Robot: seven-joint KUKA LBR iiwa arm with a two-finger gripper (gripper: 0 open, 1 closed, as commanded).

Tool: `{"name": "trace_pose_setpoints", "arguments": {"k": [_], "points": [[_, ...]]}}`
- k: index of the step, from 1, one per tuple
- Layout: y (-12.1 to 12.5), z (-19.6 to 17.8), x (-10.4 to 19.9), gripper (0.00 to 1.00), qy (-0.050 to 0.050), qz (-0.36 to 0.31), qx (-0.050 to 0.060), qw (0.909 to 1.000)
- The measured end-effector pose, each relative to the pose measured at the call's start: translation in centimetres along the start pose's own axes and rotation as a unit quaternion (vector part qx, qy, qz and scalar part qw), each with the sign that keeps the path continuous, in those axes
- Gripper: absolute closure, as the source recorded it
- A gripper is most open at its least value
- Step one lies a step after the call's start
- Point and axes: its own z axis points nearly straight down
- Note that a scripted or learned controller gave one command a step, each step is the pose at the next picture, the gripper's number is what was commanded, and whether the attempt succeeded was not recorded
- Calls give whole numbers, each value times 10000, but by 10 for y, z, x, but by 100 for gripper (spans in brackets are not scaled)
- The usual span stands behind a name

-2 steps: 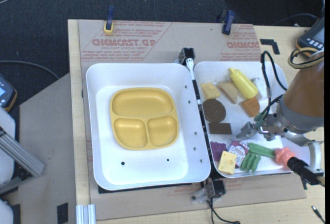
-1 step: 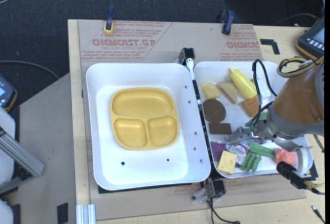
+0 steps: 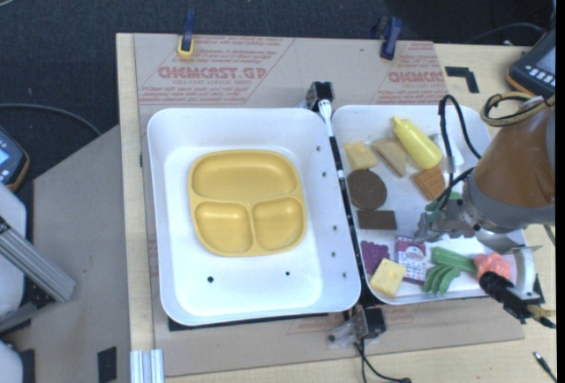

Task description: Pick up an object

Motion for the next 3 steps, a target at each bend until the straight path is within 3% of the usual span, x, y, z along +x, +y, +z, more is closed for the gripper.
{"name": "trace_pose_setpoints", "arguments": {"k": [2,3], "points": [[-4,-99,-5,100,4,-16,46,10000],[-3,-126,-5,100,4,-17,47,10000]]}}
